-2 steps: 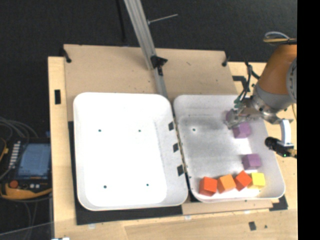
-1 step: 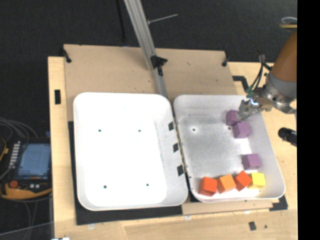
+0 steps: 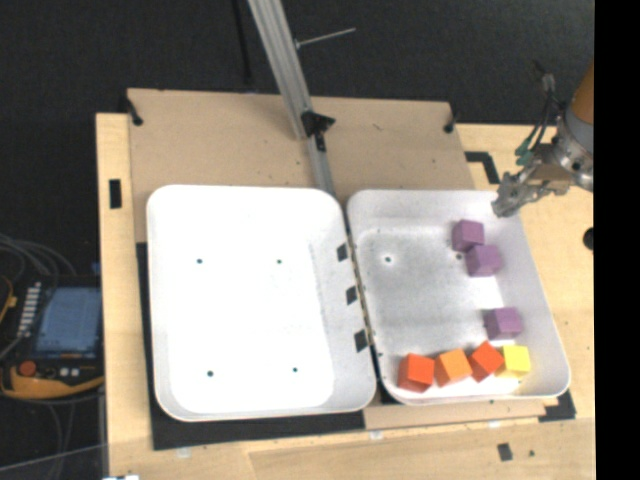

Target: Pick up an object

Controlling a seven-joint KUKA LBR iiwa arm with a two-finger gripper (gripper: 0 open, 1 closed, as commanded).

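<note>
Camera view shows the task barely begun: no block is lifted, and all seven lie in the right bin (image 3: 372,218). The gripper (image 3: 507,200) hangs at the upper right of the frame, over the bin's upper right corner, with nothing seen between its parts; whether it is open or closed I cannot tell, as it is small and blurred.

Two purple blocks (image 3: 467,234) (image 3: 484,259) sit touching or nearly so just below and left of the gripper, the nearest candidates. A third purple block (image 3: 503,321) lies lower, near the right wall. Along the bottom edge runs a row: red-orange block (image 3: 417,371), orange block (image 3: 453,365), another red-orange block (image 3: 487,358) and a yellow block (image 3: 516,358), packed close together.

By my judgement everything is left to do: descend over a block, close on it, and raise it. The packed row would be harder to grip than the purple ones.

The left bin (image 3: 250,298) has a plain white floor with four small dark dots. Both bins rest on a light wooden desk (image 3: 115,268) with a brown board behind them. A metal pole (image 3: 285,63) slants up from the middle. The floor around is dark; a blue-screened handheld device (image 3: 65,326) with cables lies at the lower left.
</note>
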